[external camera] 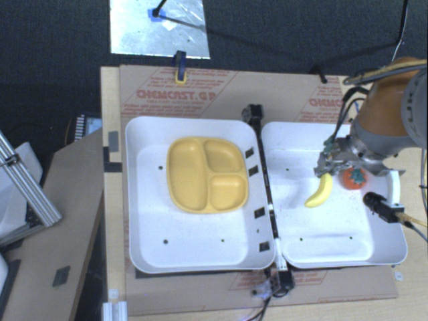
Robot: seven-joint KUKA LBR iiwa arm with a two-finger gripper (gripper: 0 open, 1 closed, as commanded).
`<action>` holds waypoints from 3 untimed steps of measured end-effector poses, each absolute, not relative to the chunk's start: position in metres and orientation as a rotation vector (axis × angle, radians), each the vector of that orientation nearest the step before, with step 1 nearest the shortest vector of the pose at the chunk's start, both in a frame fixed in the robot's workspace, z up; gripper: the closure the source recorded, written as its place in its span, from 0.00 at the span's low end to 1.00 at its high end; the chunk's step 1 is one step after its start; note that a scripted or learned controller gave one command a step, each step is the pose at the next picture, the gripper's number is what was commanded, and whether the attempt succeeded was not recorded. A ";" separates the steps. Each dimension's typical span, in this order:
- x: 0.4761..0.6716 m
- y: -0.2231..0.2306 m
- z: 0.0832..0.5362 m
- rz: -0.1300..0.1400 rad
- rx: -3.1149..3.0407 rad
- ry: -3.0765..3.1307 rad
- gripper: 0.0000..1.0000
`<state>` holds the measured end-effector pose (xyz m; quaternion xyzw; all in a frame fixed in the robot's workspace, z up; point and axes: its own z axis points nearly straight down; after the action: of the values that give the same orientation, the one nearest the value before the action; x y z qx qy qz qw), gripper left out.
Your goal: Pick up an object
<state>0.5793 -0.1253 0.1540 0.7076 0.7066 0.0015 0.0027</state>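
Banana (320, 191) is taken as the likeliest target; it lies in the right bin (334, 246), its upper end directly under the gripper (332, 164) and its body trailing away below and to the left of it. The long axis runs on a diagonal, upper end nearest the gripper, lower end curving off leftward. Whether the gripper is spread or pressed together cannot be told from the camera view; the wrist hides it. No object is seen between its parts, so no hold is recorded. A small red object (352, 177) sits just right of the gripper, near the banana's upper end. Further left, well apart, a yellow divided plate (204, 174) rests in the left bin (150, 246). Judgement: a short descent onto the banana's upper end is what the coming move calls for; the red object beside it could be caught instead.
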 end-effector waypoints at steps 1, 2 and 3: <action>0.573 -0.122 0.213 0.006 2.214 2.222 1.00; 0.576 -0.131 0.262 0.005 2.213 2.221 1.00; 0.583 -0.077 0.267 0.004 2.210 2.230 1.00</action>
<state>0.5826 -0.0772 0.2667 0.7039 0.7103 0.0013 0.0007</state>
